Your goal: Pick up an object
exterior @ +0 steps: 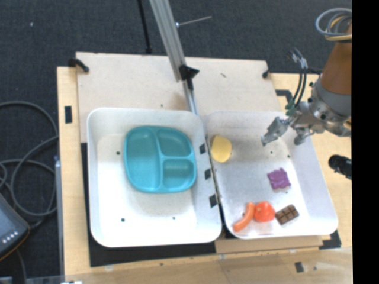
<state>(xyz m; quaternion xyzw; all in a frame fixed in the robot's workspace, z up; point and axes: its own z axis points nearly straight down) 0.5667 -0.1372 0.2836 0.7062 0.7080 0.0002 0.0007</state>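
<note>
My gripper [286, 134] hangs over the upper right part of the right bin [308, 176], fingers spread open with nothing between them. In that bin a yellow round object [221, 149] lies near the left wall. A purple block [278, 178] lies below the gripper. An orange toy [254, 214] and a brown chocolate-like bar [286, 214] lie near the front edge. All of them rest apart from the gripper.
The left bin [106, 212] holds a teal divided plate [160, 159]. A metal pole [170, 34] rises slantwise from between the bins at the back. Cables run along the arm at the right and across the floor at the left.
</note>
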